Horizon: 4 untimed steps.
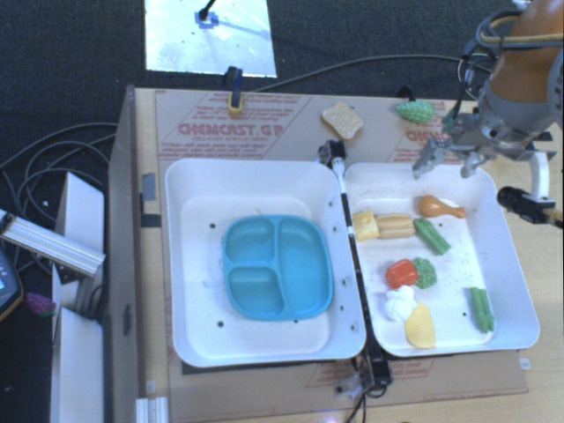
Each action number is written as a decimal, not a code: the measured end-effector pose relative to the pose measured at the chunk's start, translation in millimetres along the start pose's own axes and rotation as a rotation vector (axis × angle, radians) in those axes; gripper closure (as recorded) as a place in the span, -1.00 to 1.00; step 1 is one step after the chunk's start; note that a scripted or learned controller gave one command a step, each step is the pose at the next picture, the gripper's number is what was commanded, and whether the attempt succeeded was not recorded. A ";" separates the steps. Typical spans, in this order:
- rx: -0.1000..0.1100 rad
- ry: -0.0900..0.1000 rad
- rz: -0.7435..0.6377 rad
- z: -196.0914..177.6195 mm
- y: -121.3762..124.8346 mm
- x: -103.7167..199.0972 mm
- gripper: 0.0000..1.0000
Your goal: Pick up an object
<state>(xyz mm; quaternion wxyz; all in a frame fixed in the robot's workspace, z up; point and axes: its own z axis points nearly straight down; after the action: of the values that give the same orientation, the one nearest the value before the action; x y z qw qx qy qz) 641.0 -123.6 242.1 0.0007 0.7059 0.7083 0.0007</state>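
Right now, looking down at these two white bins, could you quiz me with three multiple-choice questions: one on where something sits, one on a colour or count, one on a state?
1. Where does the divided tray lie?
A. Left bin
B. Right bin
C. On the bare bench

2. What colour is that tray?
A. Red
B. Light blue
C. Yellow

3. Where is the tool compared with the toy foods?
A. Above the right bin's far edge, carrying nothing
C. Clamped on the drumstick
B. Pressing on the tray

Answers: 1 A, it fills the middle of the left bin. 2 B, it is pale blue. 3 A, nothing sits between the tool's fingers and the drumstick lies apart in the bin.
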 end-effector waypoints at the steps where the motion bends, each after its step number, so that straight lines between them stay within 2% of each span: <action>1: 0.004 0.000 0.002 117.1 -10.2 -44.2 -1.00; 2: 0.001 -0.001 0.002 157.9 -10.3 -61.4 -1.00; 3: -0.003 -0.002 0.001 146.0 -8.7 -61.4 1.00; 4: -0.003 -0.002 0.000 146.2 -8.7 -61.4 -1.00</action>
<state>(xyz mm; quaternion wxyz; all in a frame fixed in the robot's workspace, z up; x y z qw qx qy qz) 632.7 -185.0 95.9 0.0024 0.7061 0.7081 0.0011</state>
